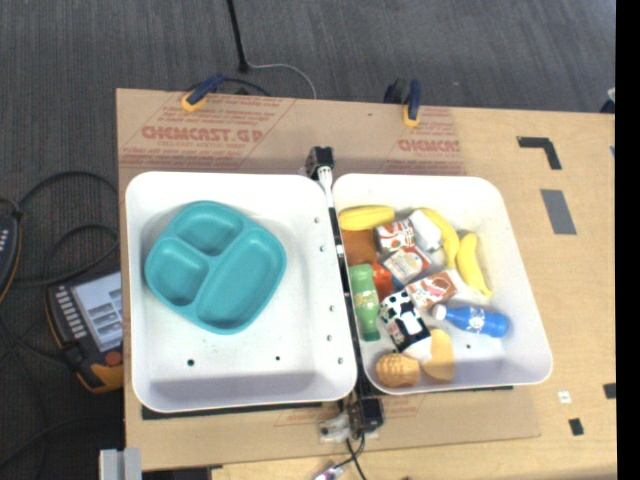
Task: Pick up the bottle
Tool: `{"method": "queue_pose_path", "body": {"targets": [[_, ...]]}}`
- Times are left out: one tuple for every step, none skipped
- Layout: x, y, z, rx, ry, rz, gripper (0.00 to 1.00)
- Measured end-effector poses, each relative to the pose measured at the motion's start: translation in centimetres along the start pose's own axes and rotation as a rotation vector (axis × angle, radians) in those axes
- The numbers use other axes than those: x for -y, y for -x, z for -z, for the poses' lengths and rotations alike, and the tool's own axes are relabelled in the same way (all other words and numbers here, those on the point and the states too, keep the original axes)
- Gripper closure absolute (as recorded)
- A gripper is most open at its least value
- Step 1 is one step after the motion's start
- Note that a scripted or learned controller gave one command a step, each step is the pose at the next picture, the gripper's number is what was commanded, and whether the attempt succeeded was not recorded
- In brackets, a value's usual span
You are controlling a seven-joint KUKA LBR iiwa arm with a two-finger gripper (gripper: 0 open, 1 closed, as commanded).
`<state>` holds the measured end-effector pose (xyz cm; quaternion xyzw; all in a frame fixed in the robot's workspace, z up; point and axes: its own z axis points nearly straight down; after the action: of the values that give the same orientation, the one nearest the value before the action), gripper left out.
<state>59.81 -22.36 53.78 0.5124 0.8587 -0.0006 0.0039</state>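
Bottle: a small blue plastic bottle with a white cap lies on its side in the lower right part of the right white bin, cap toward frame left.
Neighbours: a yellow banana just above it; a black-and-white carton to its left.
Left bin: the left white bin holds a teal three-compartment plate.
Bench: brown cardboard sheet under both bins.
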Motion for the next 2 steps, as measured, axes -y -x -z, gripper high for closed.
{"method": "queue_pose_path", "body": {"targets": [[-0.1,0.0,1.0,0.004,0.002,0.0,1.0],[-0.2,0.0,2.1,0.007,0.004,0.0,1.0]]}}
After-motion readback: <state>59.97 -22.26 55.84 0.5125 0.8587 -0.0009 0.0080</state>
